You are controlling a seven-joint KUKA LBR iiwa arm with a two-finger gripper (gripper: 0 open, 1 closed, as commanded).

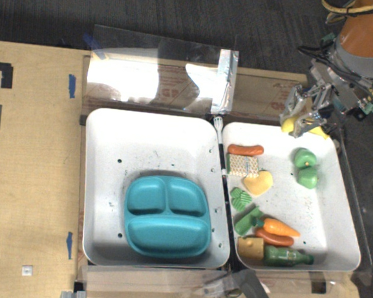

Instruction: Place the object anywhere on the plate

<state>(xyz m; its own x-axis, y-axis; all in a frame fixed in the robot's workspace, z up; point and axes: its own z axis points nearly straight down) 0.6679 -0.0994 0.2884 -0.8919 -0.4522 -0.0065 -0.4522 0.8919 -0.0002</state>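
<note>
A teal divided plate (166, 216) lies in the left white bin (106, 138), toward its near side. My gripper (306, 118) hangs over the far rim of the right bin (337, 210), far to the right of the plate. A small yellow object (297, 126) shows between its fingertips, and the fingers look shut on it. The gripper body hides part of the yellow piece.
The right bin holds several toy foods: a sausage (246, 150), a waffle piece (243, 164), a yellow heart-shaped piece (259, 182), a green pepper (306, 167), a carrot (279, 227) and a green bottle (287, 256). A shiny plastic sheet (160, 78) stands behind the left bin.
</note>
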